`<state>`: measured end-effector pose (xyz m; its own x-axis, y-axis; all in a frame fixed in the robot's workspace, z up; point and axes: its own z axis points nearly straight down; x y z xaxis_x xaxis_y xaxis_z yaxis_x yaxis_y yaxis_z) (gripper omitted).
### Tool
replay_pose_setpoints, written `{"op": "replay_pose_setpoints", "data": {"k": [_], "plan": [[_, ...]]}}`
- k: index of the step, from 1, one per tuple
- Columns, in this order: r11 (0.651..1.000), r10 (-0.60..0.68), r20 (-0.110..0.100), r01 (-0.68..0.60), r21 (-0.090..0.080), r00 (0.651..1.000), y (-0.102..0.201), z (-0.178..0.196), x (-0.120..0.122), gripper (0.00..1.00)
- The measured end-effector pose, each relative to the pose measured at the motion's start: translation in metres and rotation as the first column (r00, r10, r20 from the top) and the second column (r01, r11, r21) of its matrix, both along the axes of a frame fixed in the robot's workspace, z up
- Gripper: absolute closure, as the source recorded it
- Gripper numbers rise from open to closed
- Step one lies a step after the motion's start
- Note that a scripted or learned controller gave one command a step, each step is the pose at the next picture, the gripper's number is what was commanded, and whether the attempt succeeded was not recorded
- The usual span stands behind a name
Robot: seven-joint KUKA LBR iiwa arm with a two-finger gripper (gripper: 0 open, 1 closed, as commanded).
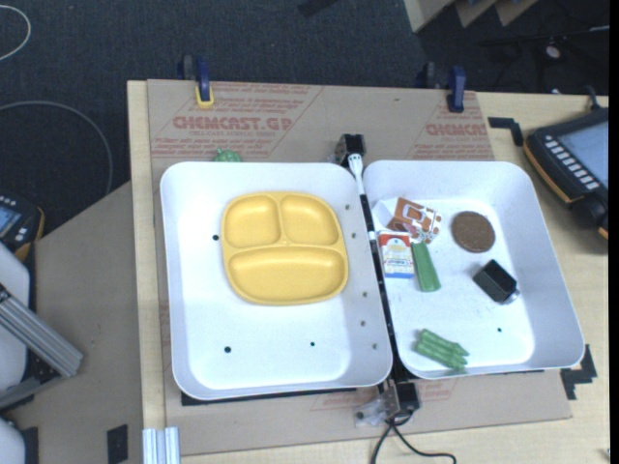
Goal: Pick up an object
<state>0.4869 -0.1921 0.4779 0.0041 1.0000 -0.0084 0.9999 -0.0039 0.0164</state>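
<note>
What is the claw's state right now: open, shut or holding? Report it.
Claw: cannot be told. The brown disc and black block lie in the right bin.

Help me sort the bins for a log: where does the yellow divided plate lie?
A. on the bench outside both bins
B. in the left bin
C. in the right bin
B: the yellow divided plate lies flat in the left bin, apart from the small items in the right bin.

Yellow divided plate (284, 247), brown disc (474, 231), black block (495, 281), white bins (193, 298).
</note>
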Motion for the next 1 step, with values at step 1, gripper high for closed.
{"op": "replay_pose_setpoints", "data": {"k": [1], "plan": [[1.000, 0.013, -0.027, -0.013, 0.013, 1.000, 0.0908, -0.1003, -0.0082, 1.00]]}}
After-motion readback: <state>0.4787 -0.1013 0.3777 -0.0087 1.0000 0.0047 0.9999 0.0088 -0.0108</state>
